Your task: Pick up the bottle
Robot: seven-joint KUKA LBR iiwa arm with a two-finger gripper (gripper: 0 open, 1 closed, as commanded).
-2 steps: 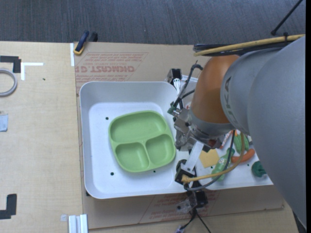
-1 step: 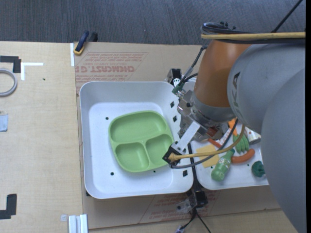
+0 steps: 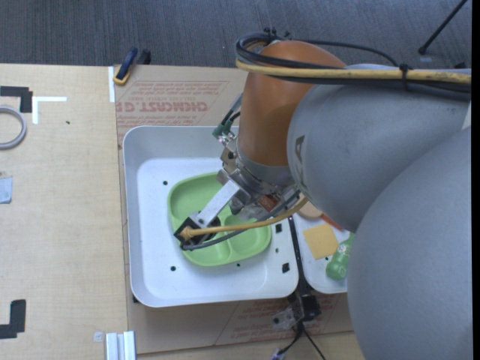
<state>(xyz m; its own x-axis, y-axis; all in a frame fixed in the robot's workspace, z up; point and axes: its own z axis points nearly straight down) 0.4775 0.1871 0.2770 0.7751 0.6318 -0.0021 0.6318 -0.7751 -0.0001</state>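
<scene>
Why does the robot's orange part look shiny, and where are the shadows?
Camera view: light glints on the orange band near its top; the arm casts soft shade over the green plate in the left bin; bright glare streaks the floor at the top edge.

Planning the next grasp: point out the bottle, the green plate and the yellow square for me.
bottle (image 3: pixel 340 261): camera view, its visible green side.
green plate (image 3: pixel 187 195): camera view, bare upper-left compartment.
yellow square (image 3: pixel 321 240): camera view, its flat top.
</scene>
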